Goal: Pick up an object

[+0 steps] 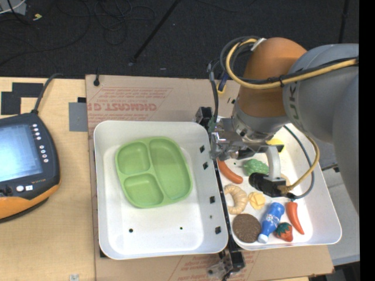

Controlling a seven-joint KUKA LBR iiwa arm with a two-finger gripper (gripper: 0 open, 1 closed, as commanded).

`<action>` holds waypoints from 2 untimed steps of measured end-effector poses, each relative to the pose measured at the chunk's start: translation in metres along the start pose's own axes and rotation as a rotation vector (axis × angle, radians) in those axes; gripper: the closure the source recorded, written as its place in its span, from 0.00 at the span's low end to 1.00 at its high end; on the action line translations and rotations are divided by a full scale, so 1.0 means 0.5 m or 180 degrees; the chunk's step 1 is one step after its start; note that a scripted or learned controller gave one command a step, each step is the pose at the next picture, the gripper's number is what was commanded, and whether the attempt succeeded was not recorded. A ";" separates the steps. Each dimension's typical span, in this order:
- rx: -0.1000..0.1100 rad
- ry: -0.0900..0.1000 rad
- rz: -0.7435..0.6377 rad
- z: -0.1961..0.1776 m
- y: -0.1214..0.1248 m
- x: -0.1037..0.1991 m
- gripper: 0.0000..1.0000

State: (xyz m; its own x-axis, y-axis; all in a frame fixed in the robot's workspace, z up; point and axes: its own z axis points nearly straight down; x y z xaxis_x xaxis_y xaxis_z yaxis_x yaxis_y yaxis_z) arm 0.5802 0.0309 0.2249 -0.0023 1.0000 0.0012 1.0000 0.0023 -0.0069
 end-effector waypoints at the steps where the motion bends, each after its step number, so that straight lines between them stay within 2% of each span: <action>1: -0.0002 0.0002 -0.0003 0.016 -0.025 0.092 1.00; 2: -0.0013 0.0000 -0.0002 -0.011 -0.051 0.147 1.00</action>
State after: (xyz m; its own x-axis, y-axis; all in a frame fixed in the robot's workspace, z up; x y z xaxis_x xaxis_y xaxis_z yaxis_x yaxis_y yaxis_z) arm 0.5545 0.1043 0.2305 -0.0031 1.0000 0.0011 1.0000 0.0031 -0.0029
